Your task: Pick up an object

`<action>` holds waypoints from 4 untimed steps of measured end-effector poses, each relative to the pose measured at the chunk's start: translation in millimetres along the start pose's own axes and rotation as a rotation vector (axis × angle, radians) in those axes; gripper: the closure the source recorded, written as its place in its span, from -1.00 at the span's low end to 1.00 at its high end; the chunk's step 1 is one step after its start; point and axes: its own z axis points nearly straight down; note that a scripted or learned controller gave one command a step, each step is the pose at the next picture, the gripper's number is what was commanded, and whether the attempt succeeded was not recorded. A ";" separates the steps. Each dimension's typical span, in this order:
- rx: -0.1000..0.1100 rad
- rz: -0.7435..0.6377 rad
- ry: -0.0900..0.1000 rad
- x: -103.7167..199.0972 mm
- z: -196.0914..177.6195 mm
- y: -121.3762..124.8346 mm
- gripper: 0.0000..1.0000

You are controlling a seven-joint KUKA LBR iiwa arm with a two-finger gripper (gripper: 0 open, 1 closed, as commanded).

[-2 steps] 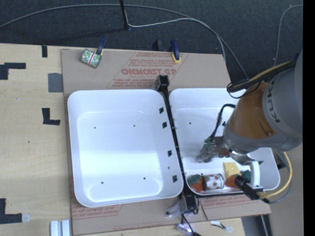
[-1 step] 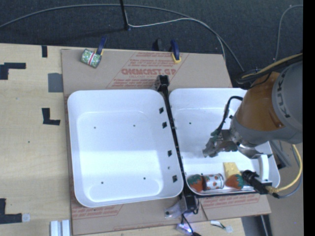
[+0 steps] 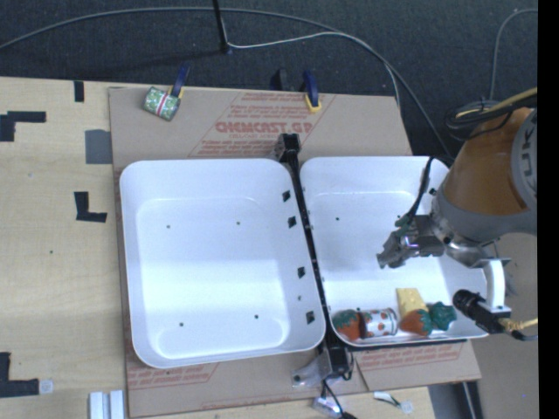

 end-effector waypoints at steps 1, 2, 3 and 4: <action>0.000 -0.001 0.000 0.0 -51.6 0.9 1.00; 0.005 -0.004 0.002 52.7 -38.6 -0.3 1.00; 0.004 -0.005 0.002 106.9 -45.0 -7.3 1.00; 0.005 -0.004 0.001 152.0 -35.1 -4.2 1.00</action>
